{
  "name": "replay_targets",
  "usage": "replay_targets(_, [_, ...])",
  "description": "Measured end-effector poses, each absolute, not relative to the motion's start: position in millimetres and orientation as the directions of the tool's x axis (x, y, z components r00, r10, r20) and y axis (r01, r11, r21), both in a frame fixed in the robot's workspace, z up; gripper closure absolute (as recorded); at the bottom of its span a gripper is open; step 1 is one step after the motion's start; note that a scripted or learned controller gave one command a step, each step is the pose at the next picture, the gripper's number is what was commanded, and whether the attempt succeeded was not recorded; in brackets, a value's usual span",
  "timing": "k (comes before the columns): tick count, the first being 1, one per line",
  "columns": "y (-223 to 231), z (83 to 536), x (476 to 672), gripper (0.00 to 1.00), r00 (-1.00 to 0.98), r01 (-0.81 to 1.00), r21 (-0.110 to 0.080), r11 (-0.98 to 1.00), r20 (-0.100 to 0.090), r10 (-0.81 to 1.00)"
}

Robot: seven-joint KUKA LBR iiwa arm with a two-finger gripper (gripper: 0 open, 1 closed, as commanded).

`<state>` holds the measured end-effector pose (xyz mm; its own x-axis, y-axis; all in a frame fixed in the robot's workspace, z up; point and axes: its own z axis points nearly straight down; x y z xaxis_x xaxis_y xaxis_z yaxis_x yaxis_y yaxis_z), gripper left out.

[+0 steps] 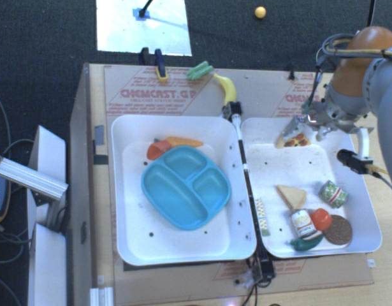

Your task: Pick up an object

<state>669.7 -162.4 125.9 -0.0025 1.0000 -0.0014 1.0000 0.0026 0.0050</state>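
Observation:
My gripper (pixel 306 131) hangs over the far end of the right bin (pixel 368 234), its fingers spread apart and open. A pizza slice (pixel 299 141) lies on the bin floor right below it, by the left finger (pixel 290 131); nothing is held. Nearer the front lie a wedge of bread (pixel 291 196), a green can (pixel 333 194), a small bottle (pixel 302 222), a red tomato (pixel 321 218), a brown cookie (pixel 339 231) and a green pepper (pixel 306 243).
The left bin (pixel 129 234) holds a blue divided plate (pixel 185 187), a carrot (pixel 183 142) and a red piece (pixel 157 150). A banana (pixel 227 89) and a green item (pixel 199 71) lie behind the bins. A black cable fitting (pixel 352 160) hangs from the arm.

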Motion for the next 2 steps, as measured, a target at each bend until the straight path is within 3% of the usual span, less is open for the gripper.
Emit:
replay_targets(1, [-142.5, 124.8, 589.7, 0.0, -0.001, 1.0, 0.001, 0.001, 0.0, 1.0])
replay_targets(2, [-146.8, 84.1, 652.2, 0.0, -0.004, 1.0, 0.001, 0.004, 0.0, 1.0])
